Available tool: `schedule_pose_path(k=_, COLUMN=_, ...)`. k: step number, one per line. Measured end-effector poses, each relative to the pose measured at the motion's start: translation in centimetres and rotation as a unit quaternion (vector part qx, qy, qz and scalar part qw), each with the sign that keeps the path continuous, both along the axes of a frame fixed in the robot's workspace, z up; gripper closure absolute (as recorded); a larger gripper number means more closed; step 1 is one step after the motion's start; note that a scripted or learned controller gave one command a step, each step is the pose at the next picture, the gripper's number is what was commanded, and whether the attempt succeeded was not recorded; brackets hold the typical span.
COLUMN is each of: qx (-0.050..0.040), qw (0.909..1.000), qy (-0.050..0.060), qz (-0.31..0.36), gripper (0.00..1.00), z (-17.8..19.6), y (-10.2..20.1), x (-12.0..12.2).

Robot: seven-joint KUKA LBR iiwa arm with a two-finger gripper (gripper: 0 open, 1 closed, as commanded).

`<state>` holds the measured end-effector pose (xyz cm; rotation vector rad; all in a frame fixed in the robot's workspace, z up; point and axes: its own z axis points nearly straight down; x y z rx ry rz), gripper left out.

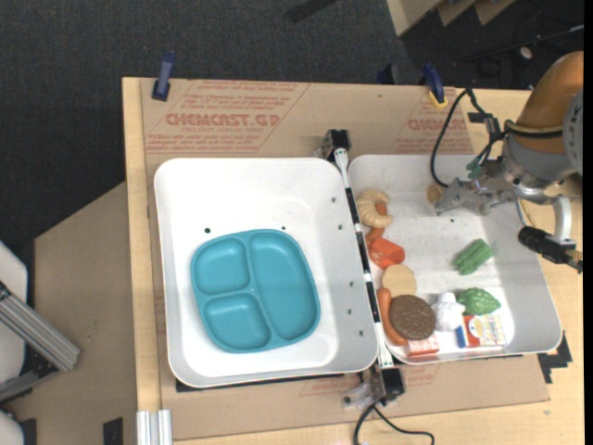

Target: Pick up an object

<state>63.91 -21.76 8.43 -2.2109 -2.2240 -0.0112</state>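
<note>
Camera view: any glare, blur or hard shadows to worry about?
Camera view: even, soft light; white bins bright but not blown out; blue tray sharp, with mild sheen; gripper area slightly soft; toy food shadows faint; the floor beyond the bench dark.

2 white bins [185,248], 1 teal tray [255,288], 2 green toys [473,255]
</note>
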Motion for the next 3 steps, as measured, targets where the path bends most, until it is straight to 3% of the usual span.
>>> schedule_pose_path(k=1, qx=-0.0028, qw=1.0000, qy=0.004, qz=-0.004, gripper=0.00, z=0.0, y=0.8, x=-7.3)
schedule_pose_path(k=2, qx=-0.0045, qw=1.0000, qy=0.000, qz=-0.003, gripper=1.00, z=1.1, y=0.7, x=-6.9)
schedule_pose_path(k=3, qx=-0.0042, qw=1.0000, qy=0.000, qz=-0.003, gripper=0.00, z=1.0, y=0.8, x=-6.9)
